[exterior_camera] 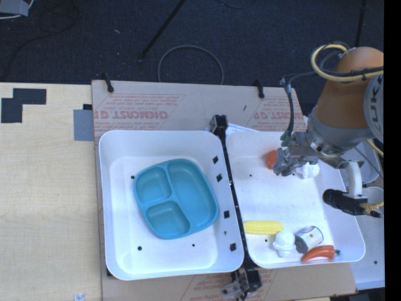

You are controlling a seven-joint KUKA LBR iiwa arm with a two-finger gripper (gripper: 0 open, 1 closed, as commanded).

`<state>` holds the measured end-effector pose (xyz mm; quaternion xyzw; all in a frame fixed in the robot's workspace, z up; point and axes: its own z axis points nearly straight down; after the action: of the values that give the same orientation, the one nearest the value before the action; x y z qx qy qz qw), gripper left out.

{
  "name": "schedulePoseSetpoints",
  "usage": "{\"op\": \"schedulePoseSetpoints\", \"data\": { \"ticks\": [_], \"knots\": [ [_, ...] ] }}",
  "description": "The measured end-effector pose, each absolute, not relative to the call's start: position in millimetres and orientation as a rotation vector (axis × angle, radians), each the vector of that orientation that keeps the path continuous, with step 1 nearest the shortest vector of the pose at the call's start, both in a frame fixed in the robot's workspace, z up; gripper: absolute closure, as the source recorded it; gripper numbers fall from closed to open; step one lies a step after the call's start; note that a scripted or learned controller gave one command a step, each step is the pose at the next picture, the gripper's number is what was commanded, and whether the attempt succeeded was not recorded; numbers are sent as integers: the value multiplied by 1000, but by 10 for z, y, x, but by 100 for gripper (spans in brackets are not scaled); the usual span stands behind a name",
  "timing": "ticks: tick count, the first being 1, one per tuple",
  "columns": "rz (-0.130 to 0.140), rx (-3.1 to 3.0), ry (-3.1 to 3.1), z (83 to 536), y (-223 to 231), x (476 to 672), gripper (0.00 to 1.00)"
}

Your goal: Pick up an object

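The red toy [270, 160] sits near the back of the right bin [326, 199], one of two, just beside the one gripper [289, 163]. It looks round, so its pointing way is unclear. You cannot tell how the gripper is set. One yellow toy [263, 227] lies long-ways left to right. One blue plate [175, 197] sits in the left bin [119, 168].

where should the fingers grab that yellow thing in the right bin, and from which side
Grip the yellow piece across its narrow width near the middle, coming straight down from above. It lies flat and elongated, running left to right on the right bin floor, with open floor on both long sides.
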<state>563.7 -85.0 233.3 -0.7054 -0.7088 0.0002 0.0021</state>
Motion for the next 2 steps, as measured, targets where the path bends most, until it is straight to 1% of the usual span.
{"op": "schedulePoseSetpoints", "data": {
  "ticks": [1,2],
  "knots": [
    [2,-2215,-2225,2404,-288,5705,100],
    [1,-2214,-2224,2301,282,5866,100]
  ]
}}
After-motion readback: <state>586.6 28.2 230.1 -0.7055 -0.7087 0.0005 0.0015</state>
